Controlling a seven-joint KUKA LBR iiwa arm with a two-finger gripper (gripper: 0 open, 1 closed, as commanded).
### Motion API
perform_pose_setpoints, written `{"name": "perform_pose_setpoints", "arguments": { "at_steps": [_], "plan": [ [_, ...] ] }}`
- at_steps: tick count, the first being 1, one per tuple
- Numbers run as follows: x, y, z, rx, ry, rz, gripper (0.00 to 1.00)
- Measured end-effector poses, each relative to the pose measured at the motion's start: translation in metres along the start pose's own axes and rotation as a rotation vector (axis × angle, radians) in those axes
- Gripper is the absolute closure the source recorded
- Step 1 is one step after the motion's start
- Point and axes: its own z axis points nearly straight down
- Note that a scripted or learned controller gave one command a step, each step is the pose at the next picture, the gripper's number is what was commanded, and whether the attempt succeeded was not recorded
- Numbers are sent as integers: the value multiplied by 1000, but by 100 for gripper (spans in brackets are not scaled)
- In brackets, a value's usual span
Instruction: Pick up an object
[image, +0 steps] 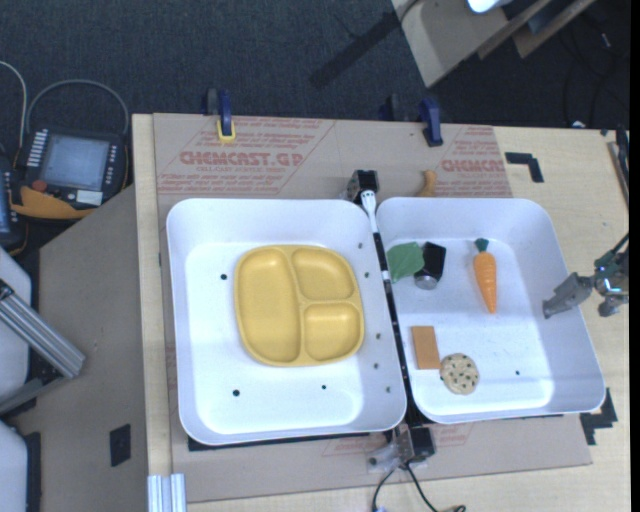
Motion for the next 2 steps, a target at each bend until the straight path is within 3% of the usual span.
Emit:
{"name": "perform_pose_setpoints", "arguments": {
  "at_steps": [1, 2],
  "plan": [
    [1, 3, -7, -13, -4, -5, 0],
    [6, -6, 49, -7, 0, -4, 0]
  ]
}}
